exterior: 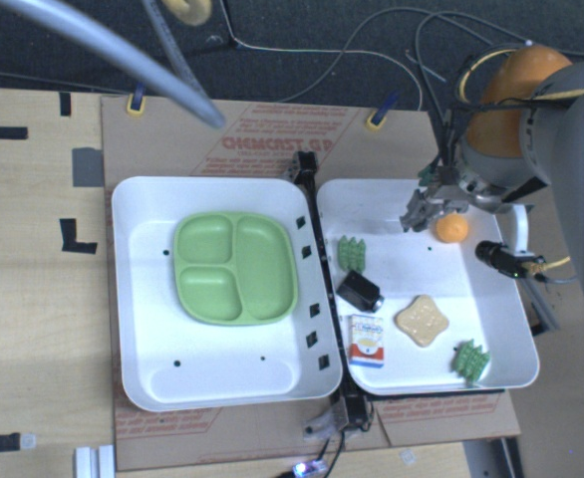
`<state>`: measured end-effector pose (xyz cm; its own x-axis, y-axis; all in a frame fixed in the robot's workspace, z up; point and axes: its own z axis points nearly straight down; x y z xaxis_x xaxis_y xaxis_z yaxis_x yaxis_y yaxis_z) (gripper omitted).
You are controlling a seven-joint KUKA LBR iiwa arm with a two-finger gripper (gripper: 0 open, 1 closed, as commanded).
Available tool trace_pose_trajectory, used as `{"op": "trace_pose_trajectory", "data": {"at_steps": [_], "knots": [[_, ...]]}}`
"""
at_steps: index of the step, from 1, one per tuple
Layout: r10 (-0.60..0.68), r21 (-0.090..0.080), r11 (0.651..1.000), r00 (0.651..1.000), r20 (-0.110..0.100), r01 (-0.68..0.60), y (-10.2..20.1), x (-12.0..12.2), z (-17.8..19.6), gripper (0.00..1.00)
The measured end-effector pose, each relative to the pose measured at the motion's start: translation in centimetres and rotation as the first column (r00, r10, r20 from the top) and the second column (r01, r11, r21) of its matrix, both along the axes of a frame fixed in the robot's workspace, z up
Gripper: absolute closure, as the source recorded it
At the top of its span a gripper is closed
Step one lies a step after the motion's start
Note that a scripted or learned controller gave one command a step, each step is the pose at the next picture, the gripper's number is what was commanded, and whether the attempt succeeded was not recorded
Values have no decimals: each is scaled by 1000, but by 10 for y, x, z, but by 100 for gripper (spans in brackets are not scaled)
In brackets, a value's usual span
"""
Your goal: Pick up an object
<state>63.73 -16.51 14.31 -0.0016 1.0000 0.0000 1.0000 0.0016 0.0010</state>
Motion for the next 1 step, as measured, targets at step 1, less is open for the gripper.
{"op": "trace_pose_trajectory", "data": {"at_steps": [1], "knots": [[0,0,1000,1000,1,0,6,4,44,100]]}}
